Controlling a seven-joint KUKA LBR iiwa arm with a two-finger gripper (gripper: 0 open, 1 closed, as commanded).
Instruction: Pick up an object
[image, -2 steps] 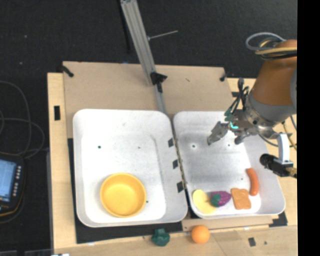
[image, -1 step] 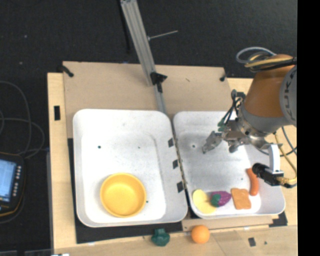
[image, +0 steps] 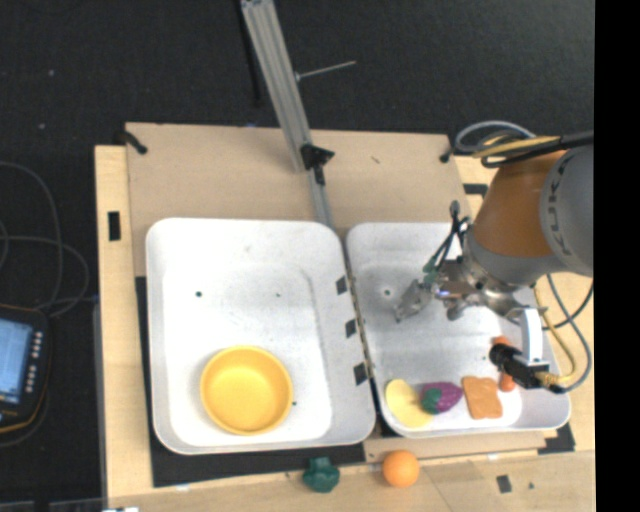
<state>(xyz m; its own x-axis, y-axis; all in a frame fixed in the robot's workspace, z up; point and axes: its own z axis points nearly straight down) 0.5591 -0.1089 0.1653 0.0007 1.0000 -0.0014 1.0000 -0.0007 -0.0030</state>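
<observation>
My gripper (image: 432, 303) hovers over the middle of the right bin (image: 385, 255), fingers spread open with nothing between them. Along the near edge of that bin lie a pale yellow piece (image: 401, 401), a purple and green object (image: 438, 398) and an orange block (image: 483, 397). They lie well below the gripper in the view, apart from it. A small red-orange item (image: 505, 366) sits near the bin's right side, under the arm's cabling.
A yellow bowl (image: 246, 389) rests in the left bin (image: 240, 255) at its near side. An orange ball (image: 401, 468) and a green object (image: 321, 475) lie on the bench in front of the bins. A metal pole (image: 290, 100) rises behind the bins.
</observation>
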